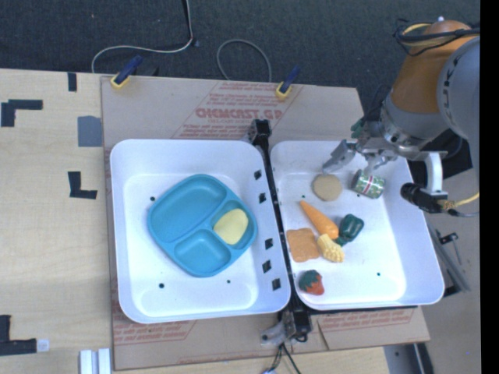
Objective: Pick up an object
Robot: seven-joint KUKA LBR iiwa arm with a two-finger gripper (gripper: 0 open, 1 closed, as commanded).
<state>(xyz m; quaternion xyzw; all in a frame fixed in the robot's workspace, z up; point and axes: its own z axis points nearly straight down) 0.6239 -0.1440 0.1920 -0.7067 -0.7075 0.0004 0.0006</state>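
Small can lying just under the spread fingers, near the right bin's upper edge

The can (368,184) lies on its side, long axis slanting, just right of the tan disc (327,187). The gripper (363,159) hangs directly above it, fingers apart, nothing between them. The carrot (320,218) lies below the disc, apart.

**Cut off and unclear**

The arm (444,68) runs out past the right edge. The hand (360,156) hides part of the right bin's (405,287) far wall. Whether the small can (368,184) touches the hand cannot be told.
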